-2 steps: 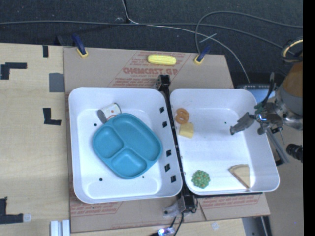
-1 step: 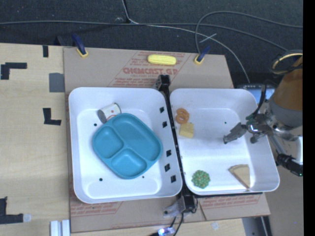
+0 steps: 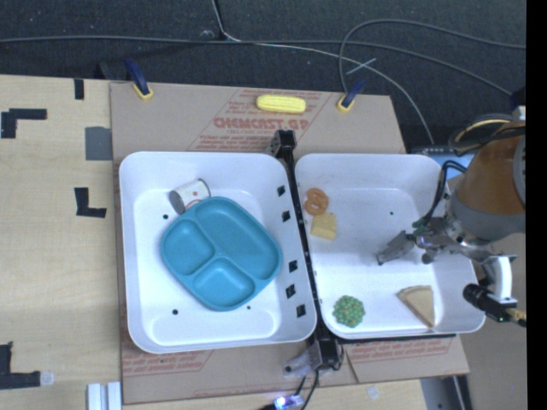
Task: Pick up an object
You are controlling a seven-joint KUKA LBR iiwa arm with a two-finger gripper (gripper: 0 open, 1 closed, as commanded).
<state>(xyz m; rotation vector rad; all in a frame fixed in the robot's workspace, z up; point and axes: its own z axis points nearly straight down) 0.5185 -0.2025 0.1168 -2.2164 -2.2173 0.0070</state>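
Nothing had been picked up at this moment — the tool [image 3: 386, 254] hung low at the right of the frame over the bare floor of the right bin [image 3: 367, 171], and whether it was spread or pressed together could not be told. The candidates all lay free: a pretzel [image 3: 315, 201] and yellow block [image 3: 323, 226] by the divider, a green broccoli piece [image 3: 349, 311] and a tan wedge [image 3: 418, 304] along the lower edge. Choosing, closing and lifting all seemed left to do.
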